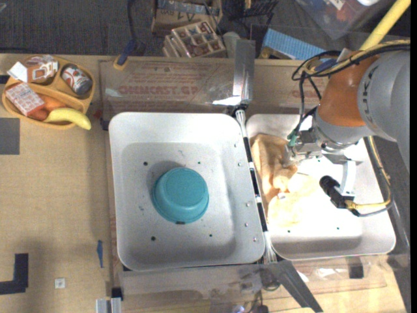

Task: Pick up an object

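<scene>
Camera view: arm enters from the right, tool (296, 142) down in the right bin (374, 237), at the upper right edge of a crumpled tan cloth (277, 175) along that bin's left wall. Tool state cannot be read; contact with the cloth uncertain. Cloth's long axis runs top to bottom, its bulk below-left of the tool; a teal bowl (181, 194) sits well apart in the left bin (130, 142).

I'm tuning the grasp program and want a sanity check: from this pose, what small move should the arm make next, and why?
Probably a short descent straight down. The gripper sits in the right bin, right at the tan cloth bunched along the bin's left side, the nearest object; the teal bowl lies in the other bin.
</scene>
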Controlling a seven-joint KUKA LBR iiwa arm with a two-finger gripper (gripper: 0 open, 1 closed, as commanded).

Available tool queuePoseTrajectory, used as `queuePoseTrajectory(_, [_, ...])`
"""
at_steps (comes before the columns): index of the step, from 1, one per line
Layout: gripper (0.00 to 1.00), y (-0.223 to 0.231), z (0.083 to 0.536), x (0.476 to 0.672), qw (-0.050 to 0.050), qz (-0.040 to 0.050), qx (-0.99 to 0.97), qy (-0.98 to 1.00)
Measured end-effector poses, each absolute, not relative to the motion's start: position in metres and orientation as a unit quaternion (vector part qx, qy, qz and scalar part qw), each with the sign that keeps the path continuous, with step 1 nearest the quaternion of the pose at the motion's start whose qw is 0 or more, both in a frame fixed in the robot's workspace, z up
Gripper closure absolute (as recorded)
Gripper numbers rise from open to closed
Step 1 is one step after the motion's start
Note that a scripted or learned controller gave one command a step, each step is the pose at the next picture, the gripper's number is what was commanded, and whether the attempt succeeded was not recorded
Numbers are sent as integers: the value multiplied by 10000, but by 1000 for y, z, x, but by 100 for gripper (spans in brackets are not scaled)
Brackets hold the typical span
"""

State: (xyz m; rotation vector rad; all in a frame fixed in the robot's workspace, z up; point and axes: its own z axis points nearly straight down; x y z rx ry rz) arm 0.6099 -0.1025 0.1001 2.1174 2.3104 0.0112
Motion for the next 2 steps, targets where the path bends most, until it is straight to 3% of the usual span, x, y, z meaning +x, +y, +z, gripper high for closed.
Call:
queuePoseTrajectory(1, [100, -86, 186, 635, 23, 8, 5423, 8402])
queuePoseTrajectory(2, [0, -86, 186, 635, 22, 8, 5426, 8400])
